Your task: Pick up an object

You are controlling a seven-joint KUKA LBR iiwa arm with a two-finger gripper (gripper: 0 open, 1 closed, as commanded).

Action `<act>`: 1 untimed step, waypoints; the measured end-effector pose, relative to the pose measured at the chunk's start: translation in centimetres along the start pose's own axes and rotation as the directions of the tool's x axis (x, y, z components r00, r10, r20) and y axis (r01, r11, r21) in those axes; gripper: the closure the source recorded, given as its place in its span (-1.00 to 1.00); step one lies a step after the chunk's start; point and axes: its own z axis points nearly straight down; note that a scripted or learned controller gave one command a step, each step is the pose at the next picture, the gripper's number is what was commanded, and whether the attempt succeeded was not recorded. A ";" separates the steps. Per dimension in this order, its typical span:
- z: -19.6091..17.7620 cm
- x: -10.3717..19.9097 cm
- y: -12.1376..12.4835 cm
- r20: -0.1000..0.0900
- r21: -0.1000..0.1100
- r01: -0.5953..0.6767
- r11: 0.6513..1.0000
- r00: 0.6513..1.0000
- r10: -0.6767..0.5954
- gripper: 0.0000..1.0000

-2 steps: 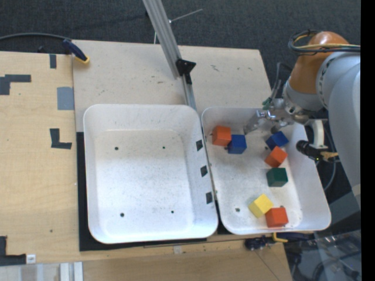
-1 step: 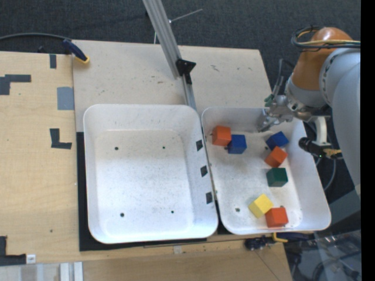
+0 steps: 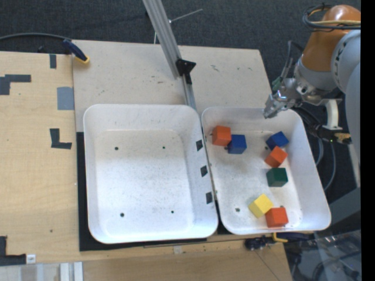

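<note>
The right bin (image 3: 304, 174) holds several small blocks. An orange block (image 3: 221, 135) touches a blue block (image 3: 237, 144) near its far left. Another blue block (image 3: 277, 139), an orange block (image 3: 276, 156) and a green block (image 3: 276, 177) line up along the right side. A yellow block (image 3: 261, 205) and an orange block (image 3: 276, 216) lie near the front. My gripper (image 3: 273, 109) hangs over the bin's far right corner, above and behind the blocks, with nothing seen in it.
The left bin (image 3: 94, 174) sits beside the right one. A slanted metal bar (image 3: 167, 34) crosses the back of the bench and ends between the bins. Cables run along the right of the bench.
</note>
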 end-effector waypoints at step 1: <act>-4.7 -0.7 0.2 0.001 0.001 0.000 1.000 1.000 0.000 1.00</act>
